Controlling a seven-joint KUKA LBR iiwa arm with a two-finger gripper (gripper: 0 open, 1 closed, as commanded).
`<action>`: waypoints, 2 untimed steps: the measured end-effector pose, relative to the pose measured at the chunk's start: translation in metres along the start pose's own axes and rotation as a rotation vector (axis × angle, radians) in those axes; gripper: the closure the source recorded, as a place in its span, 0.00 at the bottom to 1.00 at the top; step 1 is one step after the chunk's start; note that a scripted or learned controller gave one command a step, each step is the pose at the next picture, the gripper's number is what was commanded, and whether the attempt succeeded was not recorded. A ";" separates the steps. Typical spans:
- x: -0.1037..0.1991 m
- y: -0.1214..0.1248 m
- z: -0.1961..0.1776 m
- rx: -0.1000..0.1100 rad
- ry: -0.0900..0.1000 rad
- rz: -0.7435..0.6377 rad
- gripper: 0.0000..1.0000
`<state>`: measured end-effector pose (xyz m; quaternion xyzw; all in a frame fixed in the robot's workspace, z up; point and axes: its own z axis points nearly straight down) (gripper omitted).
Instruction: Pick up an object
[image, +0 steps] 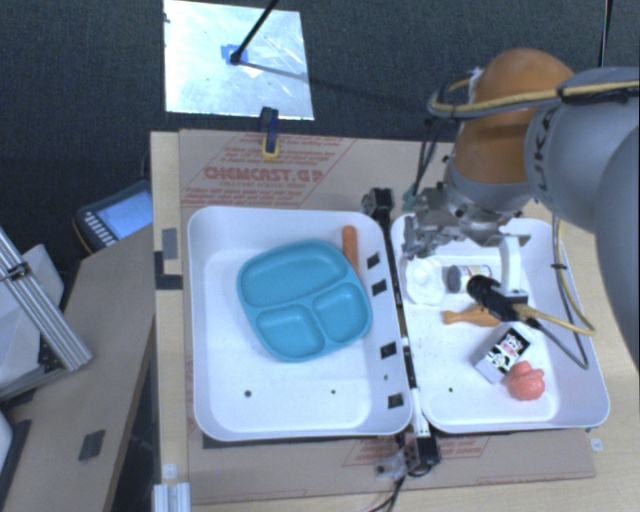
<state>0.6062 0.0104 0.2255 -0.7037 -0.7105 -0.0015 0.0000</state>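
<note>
My gripper hangs low over the far left part of the right bin, just above a white rounded object. A small grey piece lies beside that object. Nearer the front of the same bin are a tan, flat toy, a black-and-white carton and a pink-red soft toy. In the left bin a blue divided plate lies flat, with an orange carrot-like stick at its far right edge.
A row of black clips marks the ridge where the two bins meet. The grey arm with its orange band covers the right bin's far right corner. The bins rest on a cardboard sheet.
</note>
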 end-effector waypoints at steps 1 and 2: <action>0.057 -0.017 -0.005 0.002 0.001 -0.001 1.00; 0.097 -0.044 0.008 0.005 -0.001 0.001 1.00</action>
